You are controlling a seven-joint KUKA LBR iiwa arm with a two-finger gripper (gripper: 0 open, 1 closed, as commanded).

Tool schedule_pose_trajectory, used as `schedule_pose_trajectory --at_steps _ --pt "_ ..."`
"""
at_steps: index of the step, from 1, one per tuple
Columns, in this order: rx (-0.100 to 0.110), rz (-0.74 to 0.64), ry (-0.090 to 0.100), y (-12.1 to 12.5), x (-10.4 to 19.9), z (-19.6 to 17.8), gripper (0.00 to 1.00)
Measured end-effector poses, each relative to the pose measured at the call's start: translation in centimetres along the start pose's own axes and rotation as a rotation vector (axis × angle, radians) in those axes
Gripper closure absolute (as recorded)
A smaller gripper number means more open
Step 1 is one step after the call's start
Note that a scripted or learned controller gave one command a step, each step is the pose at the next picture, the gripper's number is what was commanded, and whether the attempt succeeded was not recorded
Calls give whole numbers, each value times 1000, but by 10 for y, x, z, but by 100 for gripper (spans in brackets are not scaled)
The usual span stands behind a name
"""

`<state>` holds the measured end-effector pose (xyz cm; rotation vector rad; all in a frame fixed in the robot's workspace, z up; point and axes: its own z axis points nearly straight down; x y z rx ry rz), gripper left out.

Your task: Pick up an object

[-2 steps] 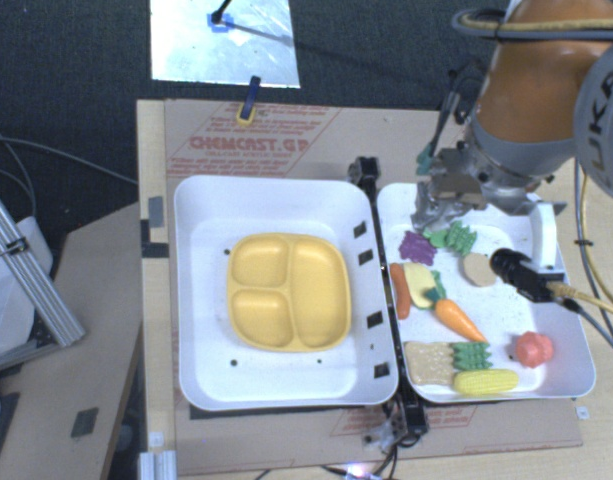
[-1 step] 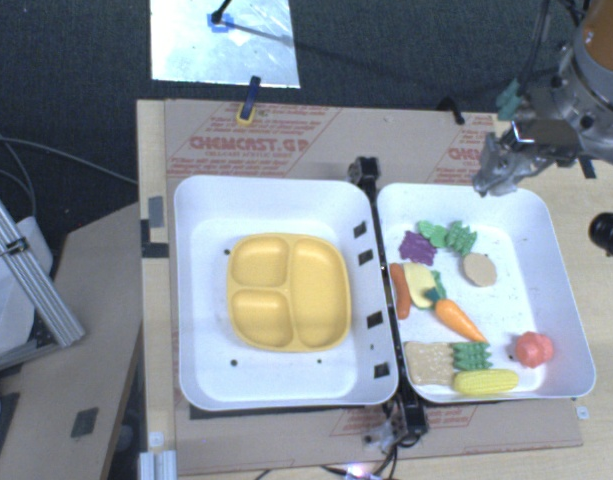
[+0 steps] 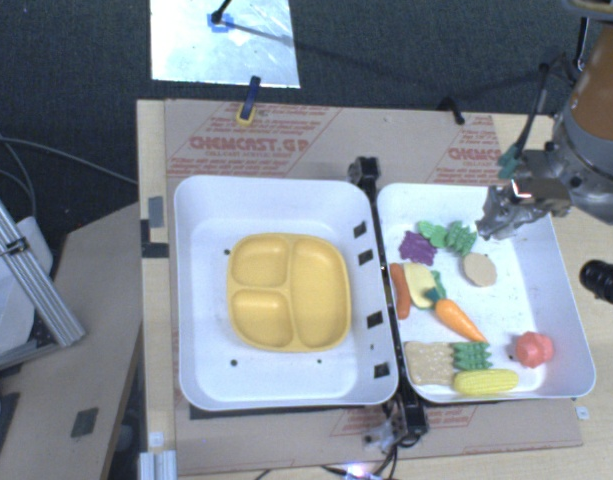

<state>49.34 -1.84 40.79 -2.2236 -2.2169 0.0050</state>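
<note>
Toy food (image 3: 456, 320) lies scattered in the right bin (image 3: 566, 298); the left bin (image 3: 201, 268) holds a yellow tray (image 3: 288, 291). At right, the end effector (image 3: 498, 218) hovers above the beige piece (image 3: 478, 269), carrying nothing, its closure unclear. Approach step; next comes descent onto one item.

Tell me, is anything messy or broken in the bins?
Nothing looks broken or spilled. The toy foods, like the carrot and corn, lie jumbled in the right bin, and the yellow plate sits flat in the left bin.

A yellow plate (image 3: 289, 293) lies in a white bin (image 3: 201, 268); the carrot (image 3: 456, 317) is orange.
</note>
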Motion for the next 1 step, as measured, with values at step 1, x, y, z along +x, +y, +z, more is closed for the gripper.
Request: schedule_pose_trajectory --at_steps 1 --pt "-16 -12 3 -7 47 -92 100"
